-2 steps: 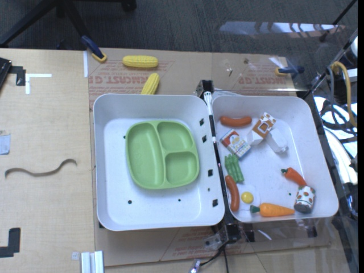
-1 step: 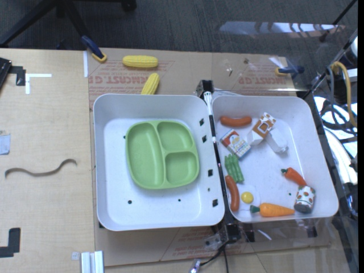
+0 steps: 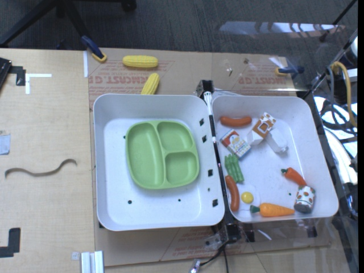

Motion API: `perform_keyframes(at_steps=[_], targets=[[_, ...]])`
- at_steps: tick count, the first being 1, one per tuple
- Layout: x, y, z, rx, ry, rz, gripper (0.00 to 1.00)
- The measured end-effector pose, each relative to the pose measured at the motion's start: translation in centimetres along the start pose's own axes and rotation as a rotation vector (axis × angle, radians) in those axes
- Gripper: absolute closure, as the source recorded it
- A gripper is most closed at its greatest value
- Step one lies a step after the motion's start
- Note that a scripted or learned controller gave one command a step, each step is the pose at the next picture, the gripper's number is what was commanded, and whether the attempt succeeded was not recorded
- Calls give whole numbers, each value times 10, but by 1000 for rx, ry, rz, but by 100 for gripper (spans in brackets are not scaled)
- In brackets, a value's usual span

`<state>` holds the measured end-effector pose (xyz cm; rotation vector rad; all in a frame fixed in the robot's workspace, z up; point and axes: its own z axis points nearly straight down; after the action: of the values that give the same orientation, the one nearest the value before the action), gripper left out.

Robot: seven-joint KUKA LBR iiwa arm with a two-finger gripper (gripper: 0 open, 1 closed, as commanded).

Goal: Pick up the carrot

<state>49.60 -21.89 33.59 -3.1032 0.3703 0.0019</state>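
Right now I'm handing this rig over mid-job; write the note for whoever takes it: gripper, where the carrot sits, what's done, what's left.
Gripper: no state to report from the camera view.
Carrots: two lie in the right bin. The larger carrot lies along the near wall, beside the fried egg. The smaller carrot lies toward the right wall, just above a spotted toy.
Left bin holds the green divided plate.
Done: nothing; both carrots rest on the bin floor.
Left: reach in, grasp one, lift.
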Motion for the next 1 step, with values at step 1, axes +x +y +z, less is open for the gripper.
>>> perform_keyframes(at_steps=[1], targets=[[0, 0, 0, 0, 0, 0, 0]])
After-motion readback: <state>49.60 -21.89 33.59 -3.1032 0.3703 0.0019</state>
